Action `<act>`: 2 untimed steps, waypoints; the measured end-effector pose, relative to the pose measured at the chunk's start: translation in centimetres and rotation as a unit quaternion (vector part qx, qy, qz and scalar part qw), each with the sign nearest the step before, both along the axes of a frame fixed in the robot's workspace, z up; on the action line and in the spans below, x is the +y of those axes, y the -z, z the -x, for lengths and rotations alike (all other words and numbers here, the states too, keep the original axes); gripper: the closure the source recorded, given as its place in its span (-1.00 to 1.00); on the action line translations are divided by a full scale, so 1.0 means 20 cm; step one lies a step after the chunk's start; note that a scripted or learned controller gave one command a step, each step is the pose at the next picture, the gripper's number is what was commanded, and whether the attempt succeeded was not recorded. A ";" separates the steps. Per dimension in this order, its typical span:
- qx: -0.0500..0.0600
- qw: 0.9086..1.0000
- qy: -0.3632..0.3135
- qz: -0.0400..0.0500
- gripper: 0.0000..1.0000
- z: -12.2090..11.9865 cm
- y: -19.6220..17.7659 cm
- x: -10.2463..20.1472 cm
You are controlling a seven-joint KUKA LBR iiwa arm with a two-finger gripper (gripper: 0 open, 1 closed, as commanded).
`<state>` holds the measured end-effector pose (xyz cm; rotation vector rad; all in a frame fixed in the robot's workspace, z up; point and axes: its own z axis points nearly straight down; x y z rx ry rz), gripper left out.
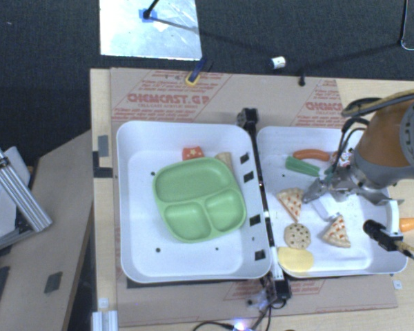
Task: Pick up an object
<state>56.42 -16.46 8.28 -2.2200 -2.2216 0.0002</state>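
Brown board printed "CHEMCAST GP" (167,97) is being overlaid by glossy white bins (138,205); whether the gripper (316,193) is being spread cannot be told

In the right bin (269,185), 2 pizza slices (290,202), a cookie (297,236) and a yellow disc (296,259) crowd the floor; its upper left corner lies bare.

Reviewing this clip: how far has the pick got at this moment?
Done: the arm has reached into the right bin, and the pincer sits low beside a pizza slice. In hand: nothing visibly held. Left: grasp and lift an object; the cookie, second pizza slice and hot dog all lie in the bin.
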 end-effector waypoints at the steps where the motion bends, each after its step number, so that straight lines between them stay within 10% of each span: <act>1: -0.003 1.000 0.000 0.001 1.00 -0.01 -0.06 0.00; 2: -0.003 1.000 -0.001 0.001 1.00 -0.02 -0.28 -0.01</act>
